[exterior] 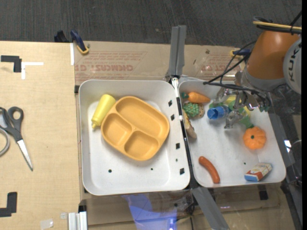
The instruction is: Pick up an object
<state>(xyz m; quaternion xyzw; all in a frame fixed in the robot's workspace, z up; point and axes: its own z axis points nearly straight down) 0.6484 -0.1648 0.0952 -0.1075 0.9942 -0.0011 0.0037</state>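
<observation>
My gripper point(233, 115) hangs low over the back of the right bin point(230, 152), reaching in from the right. Just to its left lies a blue cup point(216, 112) on its side. A yellow and green toy point(242, 107) sits partly hidden under the gripper. An orange pumpkin point(254, 138) rests to its lower right, apart from it. Further left are a carrot point(197, 97) and a green knobbly toy point(193, 109). A red sausage point(209, 169) and a small carton point(257, 172) lie near the front.
The left bin point(96, 171) holds a yellow divided plate point(134, 127) and a yellow bottle point(102, 109). A brown toy point(189, 128) lies against the right bin's left wall. Scissors point(17, 133) rest on the bench at far left.
</observation>
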